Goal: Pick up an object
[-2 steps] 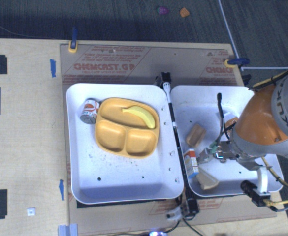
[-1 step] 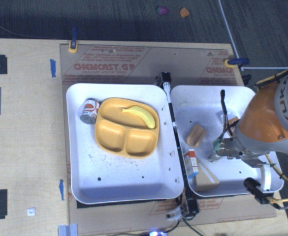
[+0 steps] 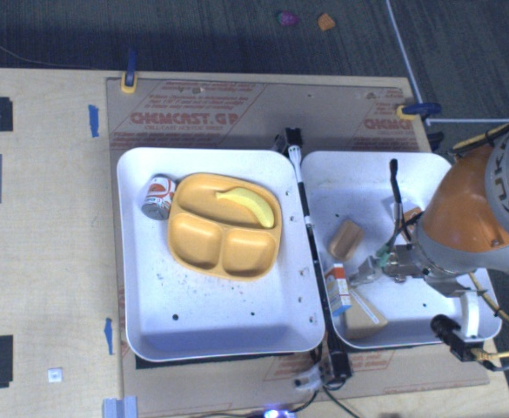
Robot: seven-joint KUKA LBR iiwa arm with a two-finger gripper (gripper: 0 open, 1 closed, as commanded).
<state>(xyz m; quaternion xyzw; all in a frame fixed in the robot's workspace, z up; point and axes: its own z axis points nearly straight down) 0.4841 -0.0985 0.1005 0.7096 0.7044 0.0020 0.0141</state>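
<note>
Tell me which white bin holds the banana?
The left bin: its yellow divided tray carries the banana. The right bin, under the gripper, holds small items instead.

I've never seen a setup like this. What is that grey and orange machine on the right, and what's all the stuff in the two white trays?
You are looking down at a slant from a camera fixed above a bench. The grey and orange machine is a robot arm reaching in from the right; its job is to pick up an object. At its end is a gripper, hanging low over the right white bin. That bin holds a small brown block, a white tube with a red and blue label and a pale wooden piece. The left white bin holds a yellow divided plastic tray with a yellow banana in it, and a crushed red and white can beside the tray. Whether the gripper holds anything is unclear.
</note>
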